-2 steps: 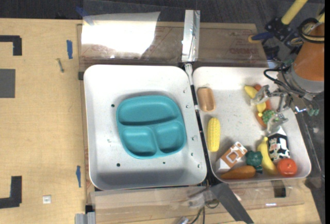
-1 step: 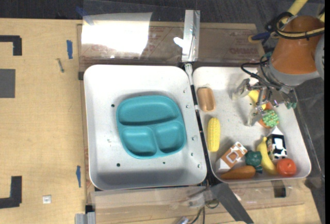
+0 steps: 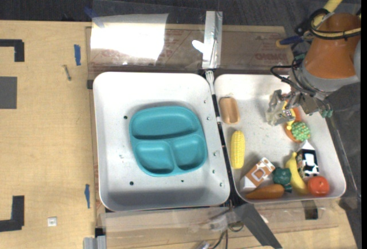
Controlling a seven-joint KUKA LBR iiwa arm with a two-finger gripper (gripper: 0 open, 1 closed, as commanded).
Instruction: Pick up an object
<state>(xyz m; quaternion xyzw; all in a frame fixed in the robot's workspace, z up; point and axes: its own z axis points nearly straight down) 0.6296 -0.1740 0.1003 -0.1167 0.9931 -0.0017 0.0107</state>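
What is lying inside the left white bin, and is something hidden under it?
The left bin holds one teal tray with three compartments, lying flat near the middle. The bin floor under the tray is covered, so anything beneath it cannot be seen.

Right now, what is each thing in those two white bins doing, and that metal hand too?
Teal divided tray: flat in the left bin, compartments bare.
Corn cob: lying in the right bin.
Hot dog bun: lying near the divider.
Carrot: lying along the front wall.
Tomato: resting in the front corner.
Hand: low over the right bin, holding nothing visible.
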